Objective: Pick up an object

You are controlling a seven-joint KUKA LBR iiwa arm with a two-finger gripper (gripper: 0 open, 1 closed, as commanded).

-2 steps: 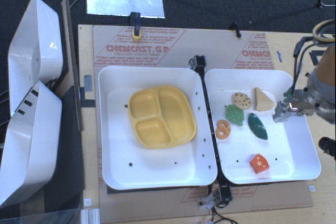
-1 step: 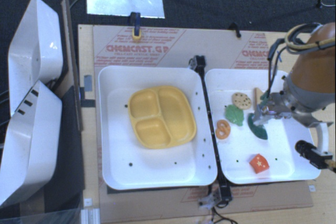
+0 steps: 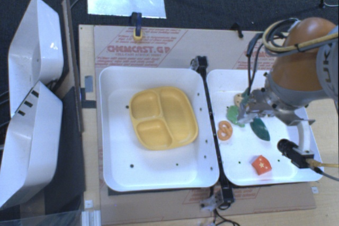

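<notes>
The right bin (image 3: 238,169) holds an orange pretzel-shaped ring (image 3: 225,130), a red-orange block (image 3: 261,165), a dark green leaf-shaped piece (image 3: 260,128), a lighter green item (image 3: 233,113) and a small tan piece (image 3: 239,98). My gripper (image 3: 244,115) hangs low over the middle of this bin, right at the green items, its tip beside the lighter green one. The wrist hides the fingers. A yellow divided plate (image 3: 163,117) lies in the left bin (image 3: 119,166).
The grey arm with its orange band (image 3: 302,61) covers the right bin's upper right part. A black divider (image 3: 211,124) runs between the bins. Spare white bins (image 3: 32,98) stand stacked at the far left. Cables trail along the back.
</notes>
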